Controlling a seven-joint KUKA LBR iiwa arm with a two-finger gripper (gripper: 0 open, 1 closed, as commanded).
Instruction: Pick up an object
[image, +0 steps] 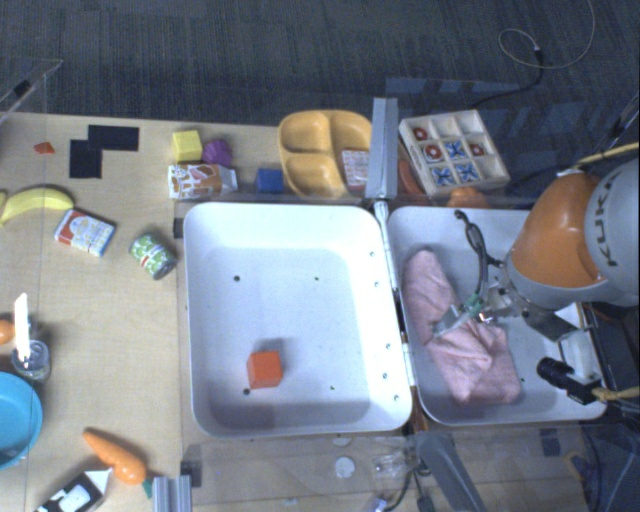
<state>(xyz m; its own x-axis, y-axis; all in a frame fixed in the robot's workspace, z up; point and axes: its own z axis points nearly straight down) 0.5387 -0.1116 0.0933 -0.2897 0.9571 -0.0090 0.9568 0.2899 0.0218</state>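
From where I stand, the grey arm (580, 250) with its orange band comes in from the right and hangs over the right bin (530, 405). Its pincer (470, 312) is down low, right at the pink cloth (455, 335) that lies crumpled along the left half of that bin. The tips sit against the cloth's upper folds, but they are small and tangled with cables, so I cannot tell whether the pincer is clenched, released or grasping the fabric. The cloth rests on the bin floor, running from near the far wall toward the near one.

The left bin (290, 225) holds a small orange cube (265, 369), sitting near its front left corner, well apart from the arm.

Around the bins, the table (90, 340) carries a scatter of toys. A banana (35, 203) lies at the far left, with a small red-and-white carton (85, 232) just beside it and a green can (153, 255) near the left bin's corner. Beyond the left bin stand a yellow block (186, 145), a purple piece (217, 152), a blue block (268, 180) and a yellow divided tray (325, 152). A tic-tac-toe board (453, 150) lies tilted behind the right bin. At the front left a carrot (115, 456) lies near a blue bowl (18, 420).
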